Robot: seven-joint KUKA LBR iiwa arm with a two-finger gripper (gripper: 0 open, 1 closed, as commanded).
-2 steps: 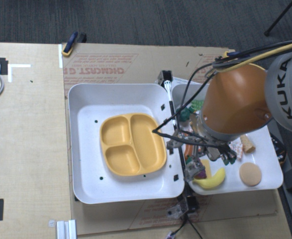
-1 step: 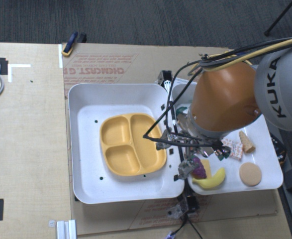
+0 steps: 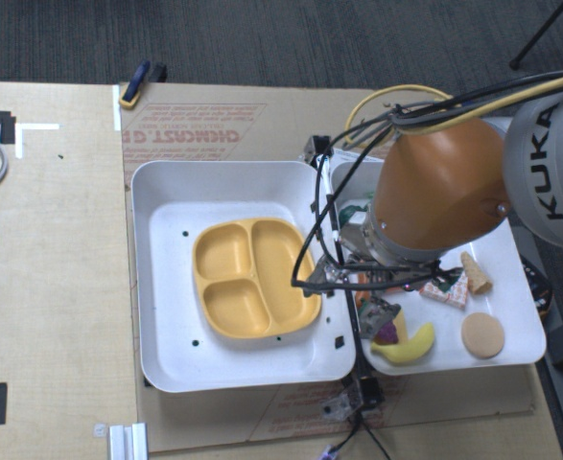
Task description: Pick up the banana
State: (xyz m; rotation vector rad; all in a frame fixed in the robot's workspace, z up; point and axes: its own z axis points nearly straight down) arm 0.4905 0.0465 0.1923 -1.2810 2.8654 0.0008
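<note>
The yellow banana (image 3: 408, 345) lies at the front of the right white bin (image 3: 521, 348), close to the wall that divides the two bins. A small purple item (image 3: 387, 332) touches its left end. My gripper (image 3: 379, 311) hangs just above and left of the banana, mostly hidden under the orange wrist band (image 3: 439, 195). Nothing shows the banana held.
A yellow divided plate (image 3: 252, 276) sits in the left bin (image 3: 156, 286). The right bin also holds a round tan biscuit (image 3: 482, 334), a cone (image 3: 475, 272), a red-and-white packet (image 3: 444, 293) and a green item (image 3: 351, 215). Black cables (image 3: 321, 228) hang over the dividing wall.
</note>
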